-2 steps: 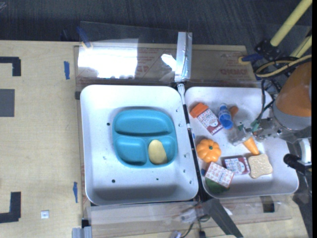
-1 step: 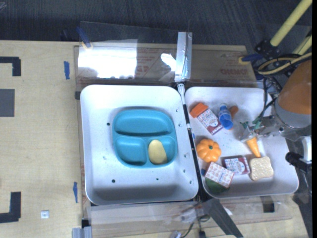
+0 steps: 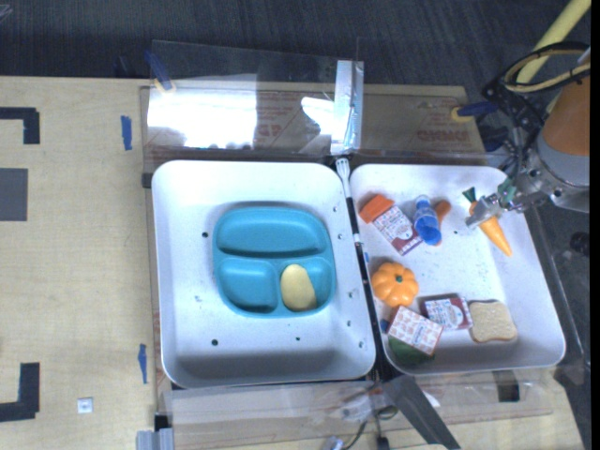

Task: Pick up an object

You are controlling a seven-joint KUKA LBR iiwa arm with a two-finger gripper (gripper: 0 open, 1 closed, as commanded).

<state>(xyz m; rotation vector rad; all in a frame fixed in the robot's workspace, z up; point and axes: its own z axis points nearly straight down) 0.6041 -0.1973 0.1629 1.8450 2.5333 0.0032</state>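
Toy carrot: long axis diagonal, tip toward lower right, green top pinched in claw, fingers partly obscured.

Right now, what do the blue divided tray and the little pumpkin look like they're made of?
The blue divided tray looks like moulded plastic with a smooth, matte finish, judging by its even colour and rounded compartments. The pumpkin seems to be toy plastic or rubber: uniform orange and slightly glossy, though I cannot be sure.

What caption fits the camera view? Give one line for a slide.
Arm's hand at a toy carrot in the right bin; blue tray with a yellow piece sits left.
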